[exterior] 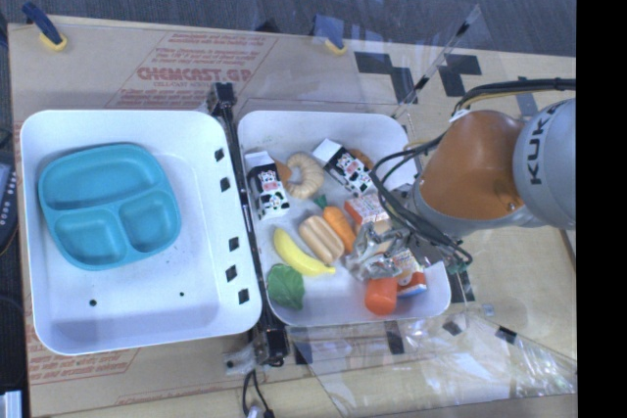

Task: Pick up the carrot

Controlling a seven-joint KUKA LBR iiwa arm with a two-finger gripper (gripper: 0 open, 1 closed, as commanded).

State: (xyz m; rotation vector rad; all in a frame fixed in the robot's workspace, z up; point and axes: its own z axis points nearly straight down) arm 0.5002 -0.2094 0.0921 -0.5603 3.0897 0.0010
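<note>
The bench [294, 73] carries two shallow white bins side by side, their inner rims touching along a black clamp strip. The left bin [59, 308] holds a blue three-compartment plate [108, 203] near its far left corner; the near half of that bin is bare floor. The right bin [294, 124] is crowded.

The carrot [340, 226] lies in the middle of the right bin, orange, tapered, tilted, and touching a tan hot dog bun [319, 238] on its left side. A yellow banana [299, 255] lies just beside the bun, toward the near left corner, with a green leafy vegetable [286, 286] at that corner. A small milk carton [267, 192] with a black and white cow pattern stands at the left rim; a second carton [345, 167] lies near the far rim. A pale ring-shaped pastry [304, 173] sits between them. A red tomato-like item [381, 296] rests at the near rim.

The arm [470, 173] reaches over the right rim of the right bin. The gripper [384, 250] hangs low, just right of the carrot, among small packets. Finger spacing cannot be determined, and no item is seen held.

Red print on the bench sheet reads "CHEMCAST GP". The letters "KU" show on the arm housing. The bench sheet is brown paper; clear plastic film covers its near right corner
</note>
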